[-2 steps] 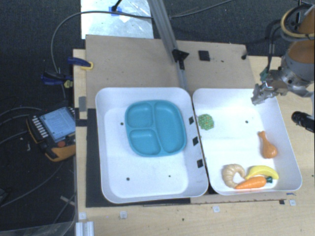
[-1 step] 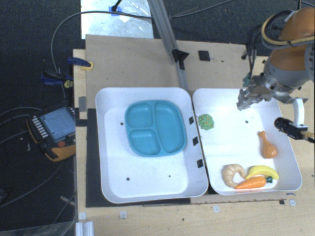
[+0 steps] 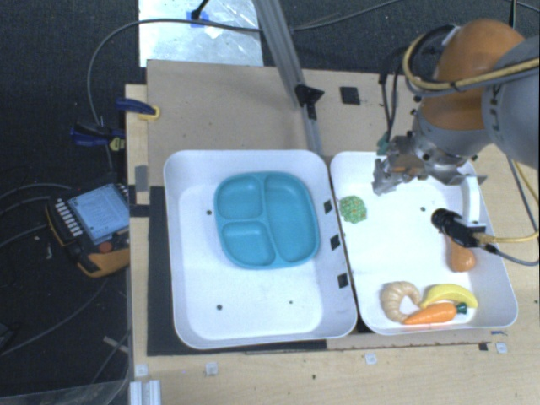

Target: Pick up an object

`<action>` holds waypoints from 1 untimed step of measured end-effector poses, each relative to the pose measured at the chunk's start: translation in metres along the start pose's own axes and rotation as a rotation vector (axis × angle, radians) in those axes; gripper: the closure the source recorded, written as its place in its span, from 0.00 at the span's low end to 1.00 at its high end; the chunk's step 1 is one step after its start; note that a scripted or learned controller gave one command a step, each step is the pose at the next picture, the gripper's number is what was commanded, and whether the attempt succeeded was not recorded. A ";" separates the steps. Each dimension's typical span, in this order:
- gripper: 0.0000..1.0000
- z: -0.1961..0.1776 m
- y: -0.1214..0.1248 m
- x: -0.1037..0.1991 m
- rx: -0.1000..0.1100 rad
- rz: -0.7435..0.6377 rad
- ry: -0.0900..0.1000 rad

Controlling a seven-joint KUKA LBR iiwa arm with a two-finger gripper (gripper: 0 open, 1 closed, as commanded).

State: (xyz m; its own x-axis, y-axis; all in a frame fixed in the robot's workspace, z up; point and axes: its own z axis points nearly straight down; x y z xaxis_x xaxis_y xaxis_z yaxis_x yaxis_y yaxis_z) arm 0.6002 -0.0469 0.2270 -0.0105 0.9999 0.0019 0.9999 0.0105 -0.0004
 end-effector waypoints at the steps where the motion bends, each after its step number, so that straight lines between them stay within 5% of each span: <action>1: 1.00 0.010 -0.004 0.056 -0.001 0.000 0.000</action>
